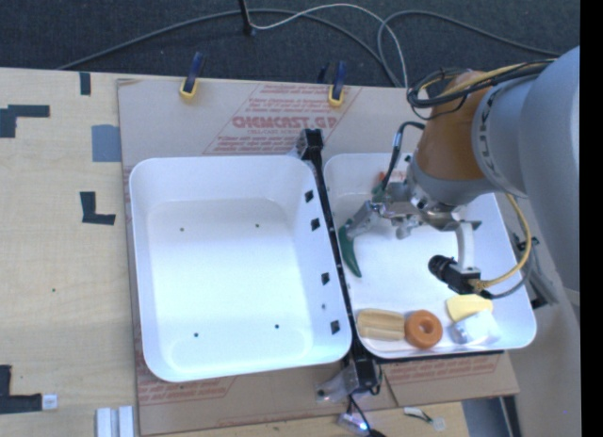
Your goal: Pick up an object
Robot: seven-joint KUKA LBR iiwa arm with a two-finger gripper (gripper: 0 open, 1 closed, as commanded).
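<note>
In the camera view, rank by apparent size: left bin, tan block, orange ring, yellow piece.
1. left bin, far the largest.
2. tan block.
3. orange ring and yellow piece: about alike, so unranked.

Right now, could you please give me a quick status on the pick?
Hand low in right bin, by the divider. Green object right beneath it, grasp unconfirmed. Tan block, orange ring, yellow piece along near wall, untouched.

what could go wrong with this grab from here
The green object lies tight against the divider wall, so a finger may hit the wall instead of closing around it. The gripper sits beside it, not over it. The tan block and orange ring crowd the near rim.
</note>
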